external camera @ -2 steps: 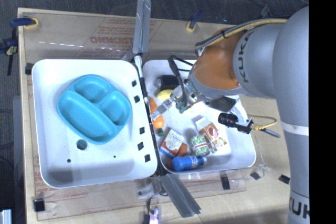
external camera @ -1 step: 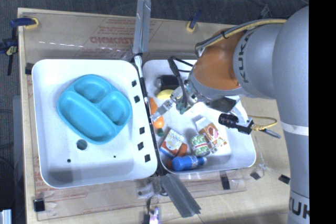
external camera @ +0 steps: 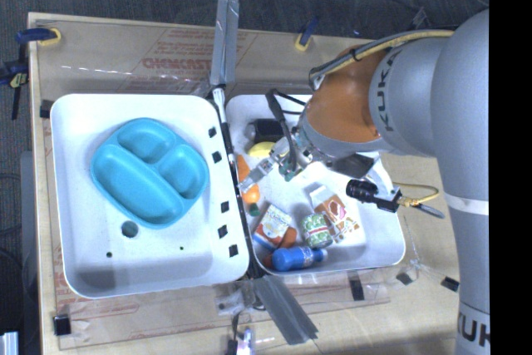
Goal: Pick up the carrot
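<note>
Grey arm (external camera: 453, 120) looms over the right bin (external camera: 391, 249), its claw (external camera: 285, 164) low among clutter, state untellable. Just left, the carrot (external camera: 243, 169) lies against the bin's left wall.

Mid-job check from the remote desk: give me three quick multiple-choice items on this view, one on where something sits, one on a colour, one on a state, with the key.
1. Where does the blue divided tray lie?
A. In the left bin
B. In the right bin
C. On the bench outside the bins

2. What colour is the bottle near the right bin's front edge?
A. Red
B. Blue
C. White

3. How does the carrot stand?
A. Lifted clear above the bins
C. Set on the blue tray
B. Lying in the right bin by the divider

Key: 1 A, the tray rests on the left bin's floor. 2 B, the bottle's body is plainly blue. 3 B, the orange carrot lies low at the right bin's left wall, with the gripper beside it.
</note>
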Controlling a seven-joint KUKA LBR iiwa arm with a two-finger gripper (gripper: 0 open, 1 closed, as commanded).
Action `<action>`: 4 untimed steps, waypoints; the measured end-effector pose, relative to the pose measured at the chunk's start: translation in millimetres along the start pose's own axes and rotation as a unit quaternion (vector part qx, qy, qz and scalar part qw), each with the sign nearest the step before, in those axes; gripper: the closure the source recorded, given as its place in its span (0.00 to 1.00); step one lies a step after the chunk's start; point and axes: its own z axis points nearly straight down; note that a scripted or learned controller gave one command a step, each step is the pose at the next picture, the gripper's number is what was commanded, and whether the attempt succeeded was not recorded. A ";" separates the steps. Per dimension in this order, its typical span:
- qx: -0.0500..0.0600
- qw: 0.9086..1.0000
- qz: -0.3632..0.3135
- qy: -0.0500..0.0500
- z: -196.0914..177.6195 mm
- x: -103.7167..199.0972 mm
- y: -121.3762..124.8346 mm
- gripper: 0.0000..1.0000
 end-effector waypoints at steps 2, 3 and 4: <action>0.001 0.998 -0.060 0.006 2.2 -9.6 7.9 0.00; 0.024 0.995 -0.089 0.034 7.2 -3.0 -19.1 0.00; 0.021 0.981 -0.193 0.025 28.4 3.4 -7.3 0.00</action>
